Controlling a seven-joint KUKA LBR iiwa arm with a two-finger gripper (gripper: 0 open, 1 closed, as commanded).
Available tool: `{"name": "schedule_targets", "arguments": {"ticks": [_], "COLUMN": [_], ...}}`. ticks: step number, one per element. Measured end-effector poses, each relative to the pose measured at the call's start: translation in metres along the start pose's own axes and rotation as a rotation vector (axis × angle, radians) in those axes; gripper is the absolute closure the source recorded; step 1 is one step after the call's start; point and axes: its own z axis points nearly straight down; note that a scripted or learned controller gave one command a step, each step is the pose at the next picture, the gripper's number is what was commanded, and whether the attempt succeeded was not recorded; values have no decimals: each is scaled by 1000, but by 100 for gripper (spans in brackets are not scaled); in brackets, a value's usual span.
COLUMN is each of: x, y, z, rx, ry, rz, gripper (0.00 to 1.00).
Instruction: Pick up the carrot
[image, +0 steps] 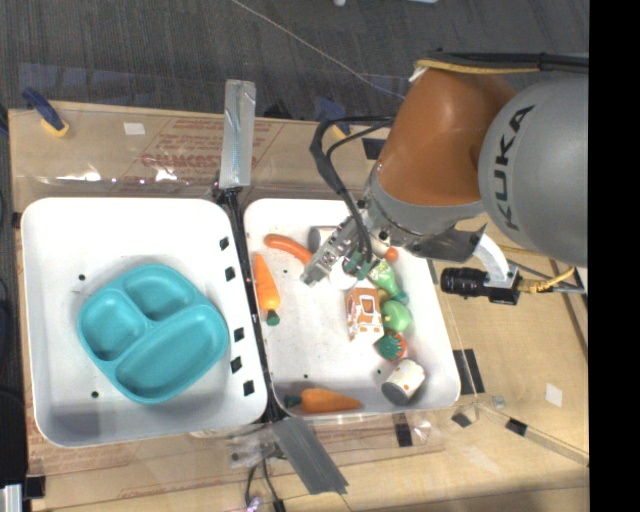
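Observation:
Three orange carrots lie in the right bin (300, 340). One carrot (266, 284) with a green top lies along the left wall. A second carrot (326, 401) rests at the front wall. A smaller curved carrot (287, 245) is near the back, just left of my gripper (330, 256). My gripper hangs over the back middle of the right bin, pointing down and to the left, a little above the floor. Nothing shows between its fingers.
A teal divided plate (152, 328) sits in the left bin (60, 250). On the right side of the right bin lie an orange-and-white toy box (364, 312), green vegetables (396, 314) and a white cup (404, 380). The arm's large orange-and-grey body covers the bin's back right corner.

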Motion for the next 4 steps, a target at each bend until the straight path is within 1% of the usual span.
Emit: {"name": "schedule_targets", "arguments": {"ticks": [2,3,4], "x": [0,-39,-39], "y": [3,42,43], "z": [-20,25,14], "rx": [0,0,-1], "ry": [-2,-2,-5], "rz": [-16,253,246], "gripper": [100,100,100]}}
